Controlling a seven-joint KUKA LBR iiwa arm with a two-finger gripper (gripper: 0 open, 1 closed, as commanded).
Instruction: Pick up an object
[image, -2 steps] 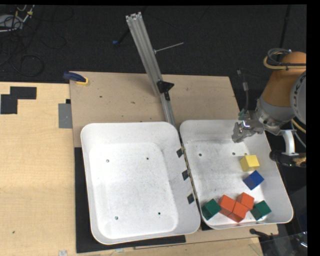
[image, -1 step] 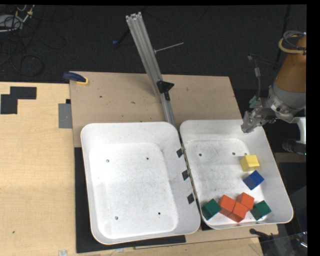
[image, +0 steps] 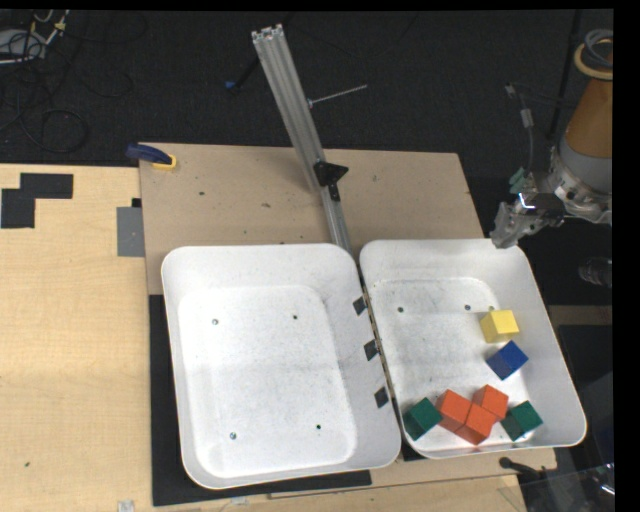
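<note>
The arm entered from the three o'clock side of the frame, near the top. Its orange band sat highest, toward one o'clock, with the grey wrist below it. The gripper (image: 510, 228) pointed down and toward nine o'clock. It was too small and blurred to read more.

My light wooden table (image: 70, 300) stands before a dark floor (image: 420, 60) strewn with black cables (image: 45, 120). A slanted aluminium rail (image: 295, 110) rises over the far edge, where a blue-and-yellow clamp (image: 152, 155) sits. Lighting is even.
</note>
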